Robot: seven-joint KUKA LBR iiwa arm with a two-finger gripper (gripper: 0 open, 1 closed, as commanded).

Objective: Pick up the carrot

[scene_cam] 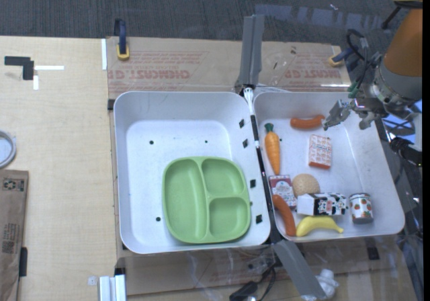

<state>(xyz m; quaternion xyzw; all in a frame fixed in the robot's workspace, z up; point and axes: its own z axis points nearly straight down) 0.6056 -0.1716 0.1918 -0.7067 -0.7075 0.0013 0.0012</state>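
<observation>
Camera view: tapered orange carrot (pixel 271 148), perhaps plastic.

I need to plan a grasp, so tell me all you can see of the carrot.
The carrot is a smooth orange toy, plastic by its look, with a small green top. It lies flat in the right bin, beside the bin's left wall, its green end pointing to the far side and its tip toward a small red-and-white box. Nothing grips it.

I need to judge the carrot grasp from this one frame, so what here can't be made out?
- Gripper, camera view: small and blurred; finger state unclear.
- Arm: cut off by the right edge.
- Sausage: upper end tucked under the small box.
- Carrot: fully visible by the divider.
</observation>
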